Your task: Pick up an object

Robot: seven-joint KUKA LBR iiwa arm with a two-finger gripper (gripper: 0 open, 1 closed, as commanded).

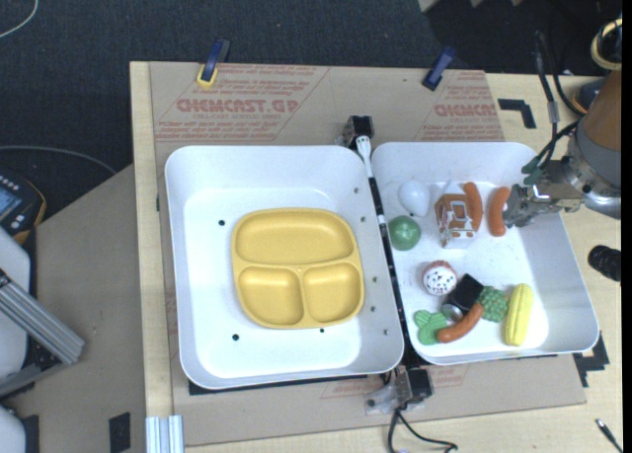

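Observation:
The right bin (558,244) holds several small toys: a white egg-like piece (413,194), a green ball (404,233), a brown and white toy (455,219), two orange sausages (474,205) (499,210), a speckled ball (438,277), a black block (462,294), a green cactus-like toy (429,323), a third sausage (461,325) and a yellow corn cob (517,314). My gripper (523,206) reaches in from the right and sits low at the bin's far right side, right beside the rightmost sausage.
The left bin (193,244) holds a yellow divided tray (296,265). Blue and yellow clamps (210,64) (438,68) pin the cardboard at the back. Cables (549,96) hang near the arm at the right.

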